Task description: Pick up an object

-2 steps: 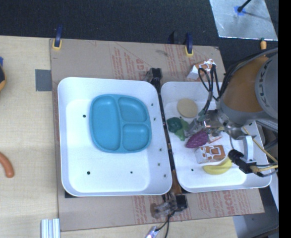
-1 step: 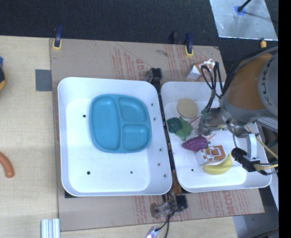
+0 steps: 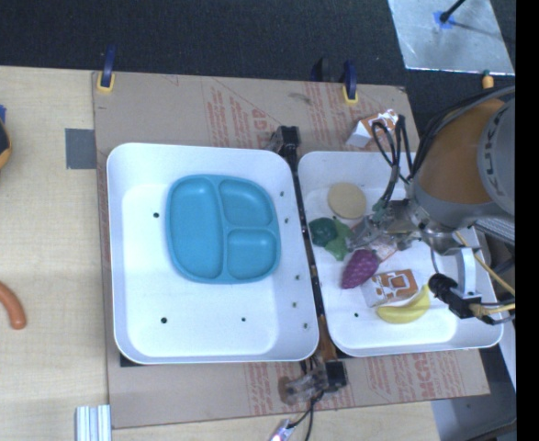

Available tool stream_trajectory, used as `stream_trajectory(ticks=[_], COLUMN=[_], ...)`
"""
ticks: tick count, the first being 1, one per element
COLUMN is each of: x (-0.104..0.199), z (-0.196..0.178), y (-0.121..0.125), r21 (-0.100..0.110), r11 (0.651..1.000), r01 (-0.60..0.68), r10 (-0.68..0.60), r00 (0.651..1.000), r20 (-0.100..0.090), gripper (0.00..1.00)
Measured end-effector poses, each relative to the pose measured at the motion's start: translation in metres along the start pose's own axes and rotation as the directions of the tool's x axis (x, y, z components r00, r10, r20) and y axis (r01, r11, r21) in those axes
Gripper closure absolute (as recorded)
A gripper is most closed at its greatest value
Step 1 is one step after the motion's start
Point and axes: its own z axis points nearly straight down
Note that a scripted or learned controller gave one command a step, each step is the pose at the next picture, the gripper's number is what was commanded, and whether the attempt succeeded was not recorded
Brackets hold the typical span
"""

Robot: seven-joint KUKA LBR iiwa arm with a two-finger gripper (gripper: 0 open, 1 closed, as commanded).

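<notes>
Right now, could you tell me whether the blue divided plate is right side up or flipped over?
Right side up: the blue divided plate lies flat in the left bin, its three compartments facing up and bare.

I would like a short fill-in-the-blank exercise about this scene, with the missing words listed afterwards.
1. The blue divided plate lies in the ___ bin.
2. The toy banana is ___ in colour.
3. The purple grapes lie in the ___ bin.
4. The toy sausage lies ___ both bins.

Missing words: left; yellow; right; outside

A light-blue divided plastic plate point(image 3: 222, 227) lies in the left shallow white bin point(image 3: 131, 274); a purple grape bunch point(image 3: 359, 267), yellow banana point(image 3: 404, 309) and green toy point(image 3: 328, 234) lie in the right shallow white bin point(image 3: 379, 338)
</notes>
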Motion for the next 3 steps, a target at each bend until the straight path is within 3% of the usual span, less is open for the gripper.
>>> stream_trajectory(ticks=[1, 2, 3], x=[0.008, 0.007, 0.054], z=[0.014, 0.004, -0.087], y=[0.089, 0.089, 0.062], r21=[0.007, 0.009, 0.007], r11=[1.0, 1.0, 1.0], r01=[-0.002, 0.001, 0.0], r10=[0.002, -0.001, 0.001], r00=[1.0, 1.0, 1.0], r20=[-0.01, -0.009, -0.01], gripper=[0.0, 1.0, 1.0])
